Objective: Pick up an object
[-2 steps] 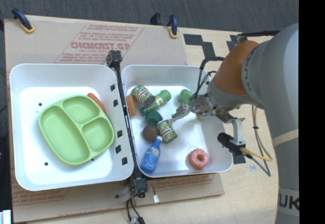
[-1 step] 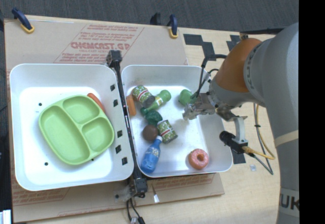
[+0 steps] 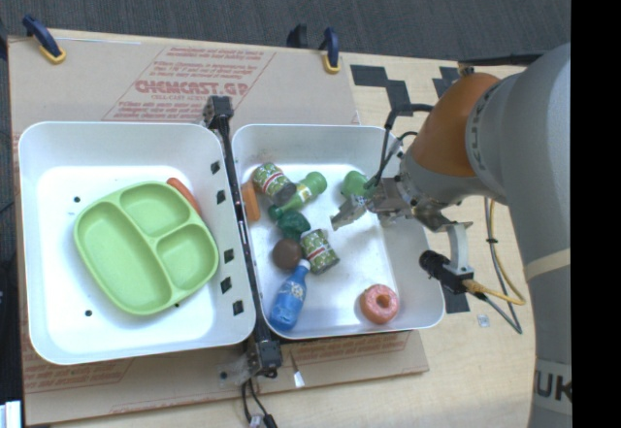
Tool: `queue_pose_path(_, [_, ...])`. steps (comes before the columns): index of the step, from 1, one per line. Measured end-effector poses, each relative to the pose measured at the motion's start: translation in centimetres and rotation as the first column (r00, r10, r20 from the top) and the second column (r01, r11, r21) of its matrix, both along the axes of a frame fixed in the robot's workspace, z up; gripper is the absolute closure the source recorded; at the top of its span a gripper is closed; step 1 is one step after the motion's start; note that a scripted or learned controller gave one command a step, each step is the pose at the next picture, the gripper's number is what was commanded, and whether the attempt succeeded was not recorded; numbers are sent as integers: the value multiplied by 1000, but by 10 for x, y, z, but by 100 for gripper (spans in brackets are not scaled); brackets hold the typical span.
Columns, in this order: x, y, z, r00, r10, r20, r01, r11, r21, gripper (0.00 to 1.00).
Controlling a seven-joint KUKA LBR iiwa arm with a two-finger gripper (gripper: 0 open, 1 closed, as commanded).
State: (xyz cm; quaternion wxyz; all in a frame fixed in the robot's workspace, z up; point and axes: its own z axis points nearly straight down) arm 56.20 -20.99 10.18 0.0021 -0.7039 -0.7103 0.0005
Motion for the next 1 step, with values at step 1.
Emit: queue_pose_path(1, [0,0,10,1000,3,0,-3,1000,0,100])
